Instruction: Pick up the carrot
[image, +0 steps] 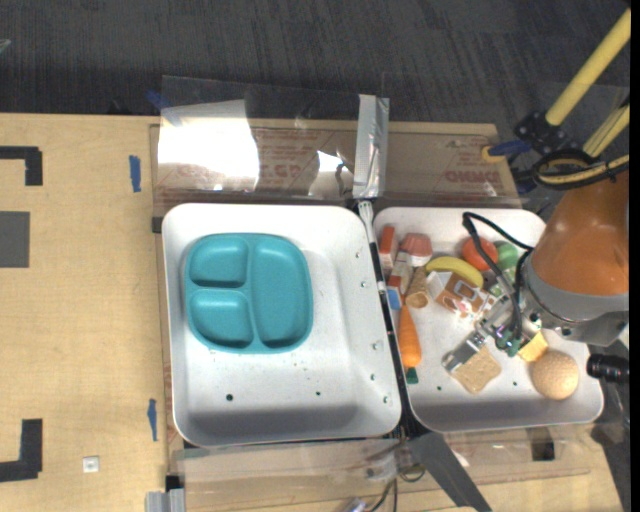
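Note:
The carrot is a slim orange stick lying lengthwise against the left wall of the right bin. My gripper hangs low over the middle of that bin, a short way right of the carrot and apart from it. It sits just above a tan bread slice. The grey wrist and orange band hide the bin's right part.
A banana, a red item, a green item, small packets and a round bun crowd the right bin. A teal divided plate lies in the left bin.

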